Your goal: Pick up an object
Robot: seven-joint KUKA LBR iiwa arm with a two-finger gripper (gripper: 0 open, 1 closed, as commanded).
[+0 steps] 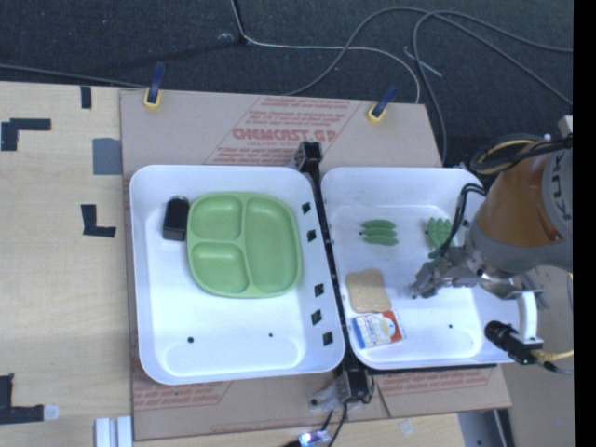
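We find the candidates for picking in the right bin (410, 182). A tan slice of toy bread (368, 290) lies flat near the bin's left wall, and just below it, touching or almost touching its lower edge, sits a small white packet (376, 330) printed in red and blue. Above the bread, a little apart, rests a green pea pod (378, 232). Further right, a second green item, leafy in look (439, 232), lies close to the arm; we cannot make out what it is.

The gripper (430, 282) hangs low over the middle of the right bin, to the right of the bread and below the leafy green piece. We cannot tell how its claw stands: the dark wrist parts blur together from this angle, and we see no object in its grasp. Behind it rises the arm's orange band (517, 208), with grey links at the view's right.

In the left bin (149, 250) we see a light green divided plate (246, 244) of three compartments, and a small black block (175, 219) just beside its left edge. Both bins rest on a cardboard sheet (279, 124) held by two yellow-and-blue clamps (154, 89) at its far edge, on a pale wooden bench (51, 277).
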